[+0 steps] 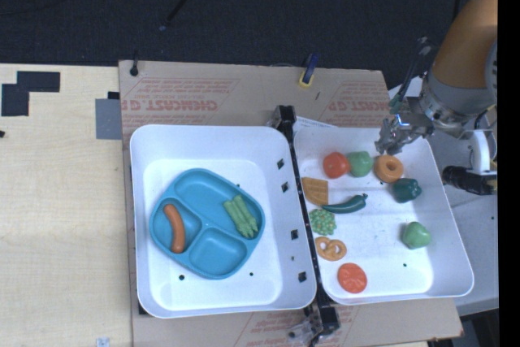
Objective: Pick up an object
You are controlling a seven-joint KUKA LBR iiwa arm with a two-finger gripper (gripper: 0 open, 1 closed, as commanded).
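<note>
Overhead, the arm's end effector [393, 136], grip state impossible to tell, hovers over the right bin [455, 272] just above an orange toy doughnut [389, 168], seemingly lining up a pick

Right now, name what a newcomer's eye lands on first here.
The blue divided plate in the left bin, holding a sausage and green beans. Then the bright toy food scattered across the right bin, with the gripper poised over its far edge near the orange donut.

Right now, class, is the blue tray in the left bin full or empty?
Partly filled: the blue tray holds a sausage in one compartment and green beans in another.
</note>
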